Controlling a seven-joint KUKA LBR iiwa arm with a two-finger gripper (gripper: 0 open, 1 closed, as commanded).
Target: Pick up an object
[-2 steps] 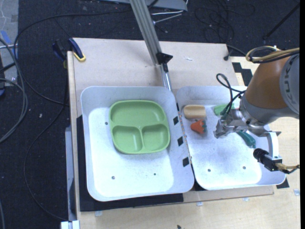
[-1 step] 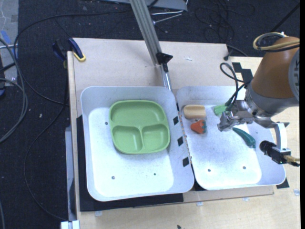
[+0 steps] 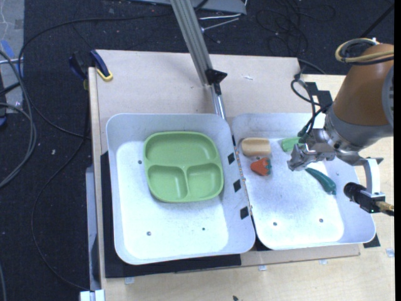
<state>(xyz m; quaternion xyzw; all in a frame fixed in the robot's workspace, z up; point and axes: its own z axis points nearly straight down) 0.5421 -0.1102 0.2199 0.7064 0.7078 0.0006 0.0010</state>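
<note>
From my console I saw the gripper (image 3: 303, 159) hanging low over the right bin (image 3: 301, 227), and I could not tell how its jaws stood or whether anything sat between them; the view was too coarse there. The nearest candidate was the red strawberry-like toy (image 3: 261, 166), lying just beside the gripper toward the left bin (image 3: 125, 231), with the tan bread-like piece (image 3: 255, 147) touching or nearly touching it on the far side. A teal pod-shaped item (image 3: 322, 179) lay on the arm's side, its long axis slanting toward the bench front. A green piece (image 3: 289, 144) sat just beyond the gripper. I read no labels or writing anywhere.
</note>
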